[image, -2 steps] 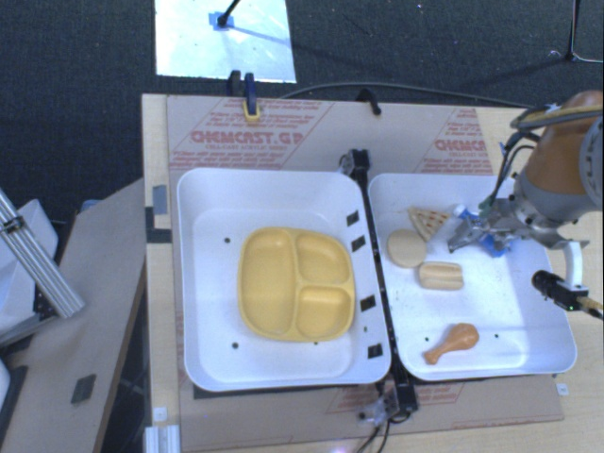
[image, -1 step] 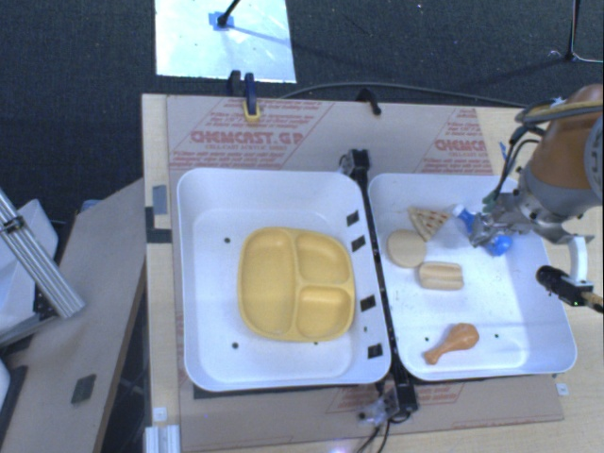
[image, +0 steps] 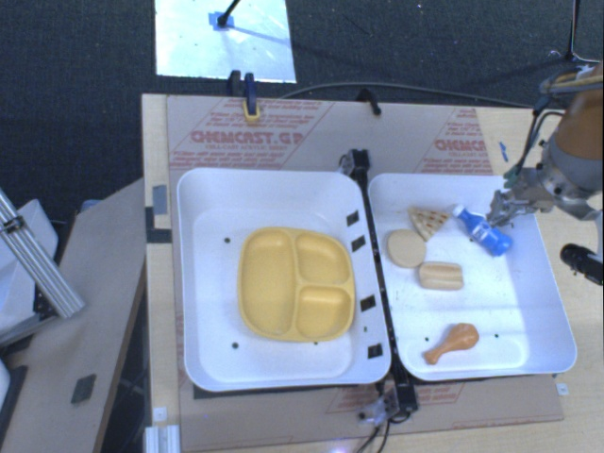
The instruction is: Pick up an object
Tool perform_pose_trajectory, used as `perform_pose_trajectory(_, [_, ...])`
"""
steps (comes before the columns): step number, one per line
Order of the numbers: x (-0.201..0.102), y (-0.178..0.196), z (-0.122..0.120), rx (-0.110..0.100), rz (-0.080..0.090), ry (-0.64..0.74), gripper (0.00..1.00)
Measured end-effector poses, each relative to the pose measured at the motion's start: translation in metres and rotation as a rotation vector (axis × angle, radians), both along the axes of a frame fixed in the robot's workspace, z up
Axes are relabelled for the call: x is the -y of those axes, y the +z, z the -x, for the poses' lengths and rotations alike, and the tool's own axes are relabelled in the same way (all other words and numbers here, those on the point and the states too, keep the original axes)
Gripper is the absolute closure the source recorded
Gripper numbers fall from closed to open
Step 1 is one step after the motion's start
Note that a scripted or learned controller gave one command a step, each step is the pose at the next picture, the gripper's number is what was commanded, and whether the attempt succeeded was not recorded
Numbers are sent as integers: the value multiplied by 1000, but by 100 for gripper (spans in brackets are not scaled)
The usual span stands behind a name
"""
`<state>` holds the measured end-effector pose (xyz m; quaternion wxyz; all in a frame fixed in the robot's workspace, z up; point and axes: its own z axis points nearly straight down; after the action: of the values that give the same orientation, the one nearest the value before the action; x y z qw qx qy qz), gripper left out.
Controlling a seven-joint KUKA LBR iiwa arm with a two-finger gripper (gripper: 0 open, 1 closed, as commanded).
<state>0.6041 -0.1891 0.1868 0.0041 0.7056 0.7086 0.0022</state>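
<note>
1. Camera view: the gripper (image: pixel 502 208) sits over the upper right of the right bin (image: pixel 538 347), right at the blue bottle (image: pixel 483 231). Honestly can't tell how the jaws stand, too small and blurry.
2. Same bin also has a waffle wedge (image: pixel 429 222), a round cookie (image: pixel 407 248), a bread roll (image: pixel 440 276) and a chicken drumstick (image: pixel 451 342) nearer the front.
3. Left bin (image: pixel 203 281) holds a yellow divided plate (image: pixel 295 284), roughly centred.

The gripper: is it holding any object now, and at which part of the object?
It cannot be told. The gripper sits just above the blue bottle in the right bin, but a grasp is not visible.
</note>
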Motion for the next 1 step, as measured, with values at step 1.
perform_pose_trajectory(1, [0,49,-2,-1,0,1,100])
